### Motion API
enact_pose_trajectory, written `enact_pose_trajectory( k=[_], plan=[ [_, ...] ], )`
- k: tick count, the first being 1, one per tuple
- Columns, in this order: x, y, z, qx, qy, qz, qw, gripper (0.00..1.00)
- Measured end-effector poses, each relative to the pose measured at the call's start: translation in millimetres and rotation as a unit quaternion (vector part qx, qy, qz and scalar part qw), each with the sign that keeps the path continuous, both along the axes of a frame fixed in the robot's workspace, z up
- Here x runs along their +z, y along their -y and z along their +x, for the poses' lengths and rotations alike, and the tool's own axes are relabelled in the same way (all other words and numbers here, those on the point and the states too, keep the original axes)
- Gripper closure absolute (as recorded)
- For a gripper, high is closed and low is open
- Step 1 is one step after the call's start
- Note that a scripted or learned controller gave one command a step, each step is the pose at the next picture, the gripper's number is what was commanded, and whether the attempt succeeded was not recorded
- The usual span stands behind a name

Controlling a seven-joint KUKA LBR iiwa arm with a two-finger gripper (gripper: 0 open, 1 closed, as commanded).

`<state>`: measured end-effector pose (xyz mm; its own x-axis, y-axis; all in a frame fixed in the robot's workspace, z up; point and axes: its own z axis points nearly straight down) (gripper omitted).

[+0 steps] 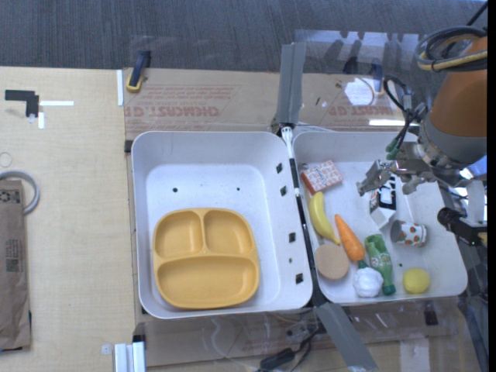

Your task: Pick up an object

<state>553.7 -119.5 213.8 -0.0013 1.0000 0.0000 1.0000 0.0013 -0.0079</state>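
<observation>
The right bin (457, 281) is seen to be packed with small items. A red-and-white snack packet (321, 176) is laid flat near its upper left. A banana (318, 215) is stretched beside a carrot (349, 239), a tan disc (332, 262) below them. A green bottle (379, 260), a white ball (368, 282), a yellow lemon (416, 280) and what may be a toppled cup (408, 233) are spread lower right.
</observation>
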Motion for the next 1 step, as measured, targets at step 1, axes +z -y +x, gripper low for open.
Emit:
enact_pose_trajectory(
  k=[1],
  plan=[
    [-125.6,-14.5,-44.0,0.212,0.001,0.002,0.9772,0.0]
  ],
)
